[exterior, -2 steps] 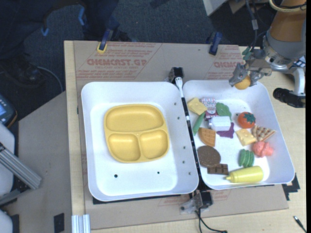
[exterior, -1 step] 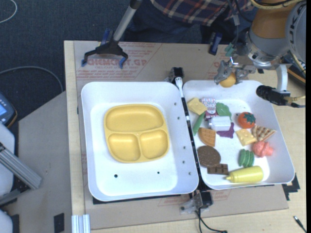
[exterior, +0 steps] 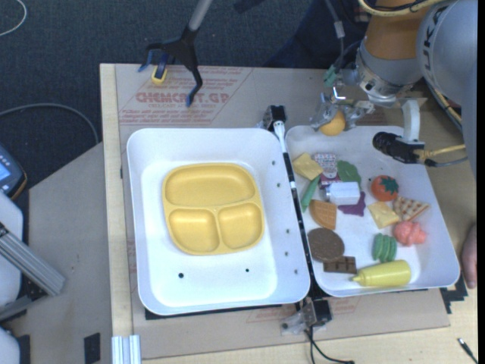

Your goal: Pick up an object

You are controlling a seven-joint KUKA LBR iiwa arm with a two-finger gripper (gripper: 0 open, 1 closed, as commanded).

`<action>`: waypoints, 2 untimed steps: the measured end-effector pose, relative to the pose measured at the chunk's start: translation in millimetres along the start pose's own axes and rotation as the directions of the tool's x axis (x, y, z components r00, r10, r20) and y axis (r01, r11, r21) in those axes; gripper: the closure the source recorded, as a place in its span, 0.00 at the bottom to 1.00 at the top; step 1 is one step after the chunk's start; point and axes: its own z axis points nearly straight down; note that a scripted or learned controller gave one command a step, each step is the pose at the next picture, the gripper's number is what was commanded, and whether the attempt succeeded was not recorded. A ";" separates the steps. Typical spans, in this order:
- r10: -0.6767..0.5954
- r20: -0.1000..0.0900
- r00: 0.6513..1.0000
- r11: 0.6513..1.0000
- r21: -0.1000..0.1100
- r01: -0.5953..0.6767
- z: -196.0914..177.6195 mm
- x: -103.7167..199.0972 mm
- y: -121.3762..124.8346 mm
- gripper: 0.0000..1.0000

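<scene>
My gripper (exterior: 333,117) hangs over the far left corner of the right bin (exterior: 447,258). A small rounded yellow toy (exterior: 333,124) sits between its metal fingers, lifted off the bin floor. Below it in the bin lie several toy foods: a yellow cheese wedge (exterior: 306,165), a white block (exterior: 345,192), a red tomato (exterior: 384,186), a waffle piece (exterior: 412,206), a pink lump (exterior: 410,233), a brown cookie (exterior: 326,243), a chocolate bar (exterior: 340,264) and a yellow mustard bottle (exterior: 382,274).
The left bin (exterior: 144,203) holds a yellow divided plate (exterior: 214,207). A black clamp on a grey rod (exterior: 176,58) stands over the cardboard behind the left bin. The two bins meet at a raised rim (exterior: 292,196).
</scene>
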 end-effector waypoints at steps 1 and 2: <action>0.000 0.000 1.000 1.000 0.001 0.000 6.9 41.7 3.5 1.00; 0.005 0.000 1.000 1.000 0.000 -0.005 -6.2 35.2 -6.2 1.00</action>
